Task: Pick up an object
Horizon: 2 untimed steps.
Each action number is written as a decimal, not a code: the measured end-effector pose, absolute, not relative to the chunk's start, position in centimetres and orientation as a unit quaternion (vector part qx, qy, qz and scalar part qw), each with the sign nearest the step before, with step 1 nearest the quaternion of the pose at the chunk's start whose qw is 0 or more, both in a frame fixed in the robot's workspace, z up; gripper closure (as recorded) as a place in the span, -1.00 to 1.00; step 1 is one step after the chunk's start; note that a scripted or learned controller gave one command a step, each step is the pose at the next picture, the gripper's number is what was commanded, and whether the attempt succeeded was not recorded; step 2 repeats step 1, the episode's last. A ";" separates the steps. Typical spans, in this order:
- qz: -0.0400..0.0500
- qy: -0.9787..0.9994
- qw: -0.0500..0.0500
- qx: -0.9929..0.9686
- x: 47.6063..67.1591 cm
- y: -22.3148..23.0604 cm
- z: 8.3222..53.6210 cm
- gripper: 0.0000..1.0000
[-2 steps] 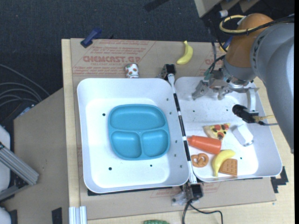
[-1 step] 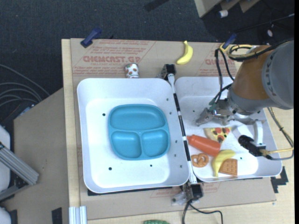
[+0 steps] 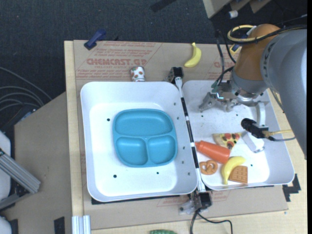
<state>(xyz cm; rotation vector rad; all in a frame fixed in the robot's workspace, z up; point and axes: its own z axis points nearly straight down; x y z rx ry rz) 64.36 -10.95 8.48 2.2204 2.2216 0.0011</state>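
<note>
In the lower right of the frame, small toy foods are lying together in the right bin [image 3: 278,172]: a smooth orange carrot [image 3: 213,150], a pizza slice [image 3: 227,139], a curved yellow banana [image 3: 231,165] touching a ridged brown waffle [image 3: 239,174], and a small pretzel [image 3: 208,167]. The left bin [image 3: 92,130] is holding a glossy blue tray [image 3: 144,136] with three compartments. Above the bins, another banana [image 3: 193,56] is resting on the cardboard. The gripper [image 3: 218,99] is hanging over the upper part of the right bin, and its metal fingers are looking spread and are holding nothing. The grey arm with the orange band is bending in from the right.
</note>
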 end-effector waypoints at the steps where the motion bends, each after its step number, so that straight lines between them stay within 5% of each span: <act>1: 0.001 0.708 0.001 0.707 64.4 -10.9 9.5 1.00; 2: 0.001 0.708 0.001 0.707 64.4 -10.9 9.5 1.00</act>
